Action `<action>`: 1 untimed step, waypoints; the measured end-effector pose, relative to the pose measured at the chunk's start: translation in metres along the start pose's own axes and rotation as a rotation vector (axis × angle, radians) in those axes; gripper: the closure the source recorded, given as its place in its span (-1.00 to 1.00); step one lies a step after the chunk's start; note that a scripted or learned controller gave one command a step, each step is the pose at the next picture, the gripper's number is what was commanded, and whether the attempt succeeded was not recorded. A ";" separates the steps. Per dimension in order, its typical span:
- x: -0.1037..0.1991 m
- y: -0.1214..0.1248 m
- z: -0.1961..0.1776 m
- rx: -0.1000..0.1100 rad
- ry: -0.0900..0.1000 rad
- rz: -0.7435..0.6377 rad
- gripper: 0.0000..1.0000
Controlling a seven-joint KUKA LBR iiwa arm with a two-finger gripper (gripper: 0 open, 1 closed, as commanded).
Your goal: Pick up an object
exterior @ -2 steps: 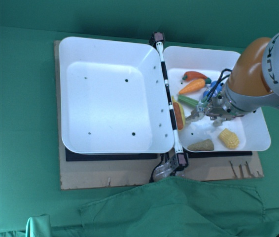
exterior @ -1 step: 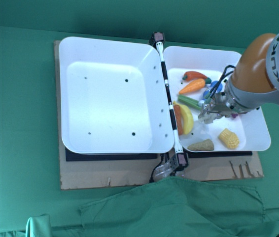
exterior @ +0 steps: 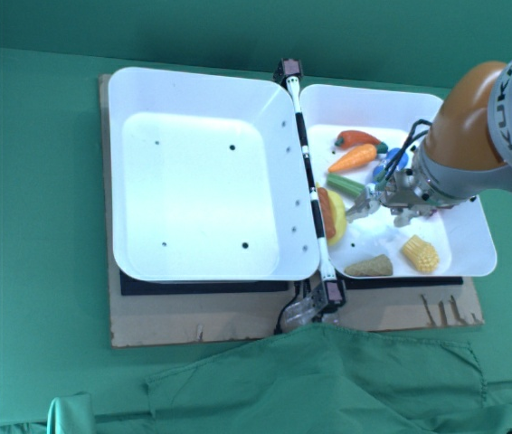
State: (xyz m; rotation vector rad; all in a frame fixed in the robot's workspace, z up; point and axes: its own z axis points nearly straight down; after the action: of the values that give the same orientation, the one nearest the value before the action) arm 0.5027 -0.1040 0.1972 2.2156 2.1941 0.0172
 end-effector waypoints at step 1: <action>-0.001 0.001 -0.012 -0.006 -0.002 0.003 1.00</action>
State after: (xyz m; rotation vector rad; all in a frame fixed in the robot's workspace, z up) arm 0.5038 -0.1051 0.2091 2.2153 2.1867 0.0209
